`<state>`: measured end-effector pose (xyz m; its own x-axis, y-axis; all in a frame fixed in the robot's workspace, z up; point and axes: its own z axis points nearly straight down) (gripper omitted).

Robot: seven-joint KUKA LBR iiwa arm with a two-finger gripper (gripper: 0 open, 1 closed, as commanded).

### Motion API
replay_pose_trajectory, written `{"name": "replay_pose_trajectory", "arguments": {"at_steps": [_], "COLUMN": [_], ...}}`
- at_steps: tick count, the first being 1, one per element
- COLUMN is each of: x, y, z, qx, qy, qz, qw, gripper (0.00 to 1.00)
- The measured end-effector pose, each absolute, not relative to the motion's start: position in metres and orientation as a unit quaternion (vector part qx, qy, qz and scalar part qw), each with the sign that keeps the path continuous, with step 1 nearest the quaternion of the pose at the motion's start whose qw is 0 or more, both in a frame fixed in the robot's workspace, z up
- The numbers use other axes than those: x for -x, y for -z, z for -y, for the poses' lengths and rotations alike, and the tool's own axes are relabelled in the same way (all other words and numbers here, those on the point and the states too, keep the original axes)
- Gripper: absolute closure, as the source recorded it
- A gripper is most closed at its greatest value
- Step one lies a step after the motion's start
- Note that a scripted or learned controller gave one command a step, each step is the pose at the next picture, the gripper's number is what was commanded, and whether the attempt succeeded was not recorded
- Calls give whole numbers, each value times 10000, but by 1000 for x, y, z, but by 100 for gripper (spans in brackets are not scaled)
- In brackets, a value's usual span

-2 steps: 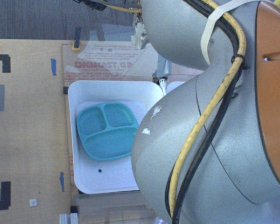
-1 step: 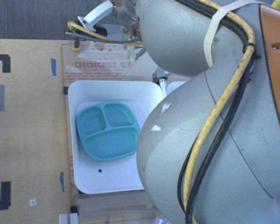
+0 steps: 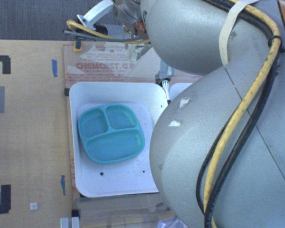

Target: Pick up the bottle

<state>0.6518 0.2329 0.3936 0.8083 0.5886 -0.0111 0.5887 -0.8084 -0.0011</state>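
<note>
The light wooden table [image 3: 28, 141] carries a shallow white bin [image 3: 116, 182] near its middle. A second white bin [image 3: 180, 87] sits just beside it on the right. Black corner marks [image 3: 4, 63] and short blue tape strips [image 3: 54, 68] lie on the table's left part.

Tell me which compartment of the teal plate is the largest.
The long compartment along the near side of the teal divided plate; the two behind it are smaller.

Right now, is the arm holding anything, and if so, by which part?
Cannot be told. The arm covers the right bin, and no bottle shows. The left bin holds a teal plate.
</note>
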Motion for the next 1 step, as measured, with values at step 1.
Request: {"name": "replay_pose_trajectory", "arguments": {"at_steps": [1], "x": [-642], "y": [-303], "z": [-226], "qx": [-9200], "qy": [27], "qz": [-3920], "qw": [0], "gripper": [100]}}
